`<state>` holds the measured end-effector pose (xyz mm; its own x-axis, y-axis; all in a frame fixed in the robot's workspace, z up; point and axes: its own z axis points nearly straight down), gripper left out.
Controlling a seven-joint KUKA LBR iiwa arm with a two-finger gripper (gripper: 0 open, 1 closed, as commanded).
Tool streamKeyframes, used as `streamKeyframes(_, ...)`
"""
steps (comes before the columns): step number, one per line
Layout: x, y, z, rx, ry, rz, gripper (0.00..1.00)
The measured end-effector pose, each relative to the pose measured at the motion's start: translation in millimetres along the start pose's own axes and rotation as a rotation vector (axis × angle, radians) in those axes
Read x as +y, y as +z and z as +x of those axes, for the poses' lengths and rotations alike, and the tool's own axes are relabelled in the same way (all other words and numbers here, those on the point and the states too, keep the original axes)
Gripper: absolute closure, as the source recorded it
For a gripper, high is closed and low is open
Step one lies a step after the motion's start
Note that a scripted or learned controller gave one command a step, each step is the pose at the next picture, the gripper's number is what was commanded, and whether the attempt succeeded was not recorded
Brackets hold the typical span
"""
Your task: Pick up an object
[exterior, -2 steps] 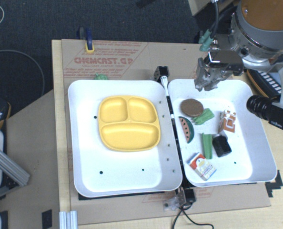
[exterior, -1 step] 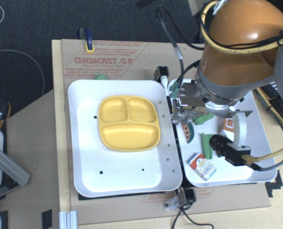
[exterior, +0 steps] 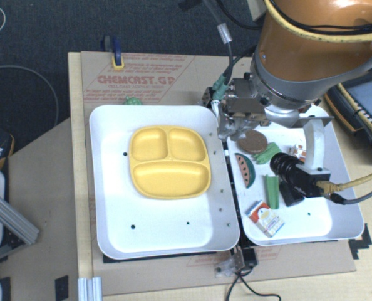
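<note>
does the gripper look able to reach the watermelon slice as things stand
Probably yes: the watermelon slice lies uncovered in the right bin, close to the gripper. The bin's wall beside it may crowd the grasp.

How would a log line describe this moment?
gripper: over right bin, near brown disc | yellow plate: in left bin

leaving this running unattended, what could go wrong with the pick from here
1. The gripper hangs close to the left wall of the right bin, so it may strike the rim on the way down.
2. The brown disc, watermelon slice and green stick lie crowded together. A grasp there may catch two things or knock one aside.
</note>
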<state>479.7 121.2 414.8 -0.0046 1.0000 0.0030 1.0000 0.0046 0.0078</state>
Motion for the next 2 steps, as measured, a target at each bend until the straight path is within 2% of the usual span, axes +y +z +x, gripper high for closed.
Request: streamKeyframes(2, 1, -18, -1, -0.001, 0.004, 0.002, 1.00)
